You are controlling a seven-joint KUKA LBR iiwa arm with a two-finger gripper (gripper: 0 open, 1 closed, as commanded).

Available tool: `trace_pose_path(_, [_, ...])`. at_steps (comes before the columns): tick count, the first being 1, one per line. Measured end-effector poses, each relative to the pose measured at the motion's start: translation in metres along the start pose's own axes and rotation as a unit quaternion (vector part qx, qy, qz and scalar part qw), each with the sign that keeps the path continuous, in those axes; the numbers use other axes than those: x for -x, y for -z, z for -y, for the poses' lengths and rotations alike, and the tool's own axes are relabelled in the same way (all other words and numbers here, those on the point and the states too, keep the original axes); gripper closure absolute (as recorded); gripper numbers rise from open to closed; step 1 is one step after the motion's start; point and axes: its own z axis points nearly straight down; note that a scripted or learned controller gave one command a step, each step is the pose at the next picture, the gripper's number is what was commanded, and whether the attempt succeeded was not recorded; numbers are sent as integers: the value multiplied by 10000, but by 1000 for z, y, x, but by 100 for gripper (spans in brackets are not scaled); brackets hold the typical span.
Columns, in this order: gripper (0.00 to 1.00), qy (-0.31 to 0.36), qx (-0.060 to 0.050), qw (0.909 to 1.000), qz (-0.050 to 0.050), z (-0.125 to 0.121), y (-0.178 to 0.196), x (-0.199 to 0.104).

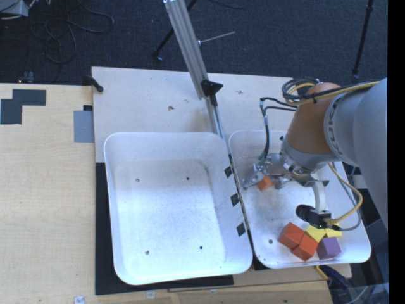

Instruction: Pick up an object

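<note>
From my end the grey arm with the orange band covers most of the right-hand white bin. The two-finger gripper is low inside that bin, and there's a small orange block right at its tip, but it's too tiny and cluttered for me to tell if the fingers are closed on it. Near the bin's front corner sit a red-orange block, a yellow block and a purple block, bunched together. The left white bin shows in full.
</note>
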Motion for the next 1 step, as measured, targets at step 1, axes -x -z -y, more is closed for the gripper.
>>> trace_pose_path(1, [100, -42, -8, 10000, -8, 1, 9, 3])
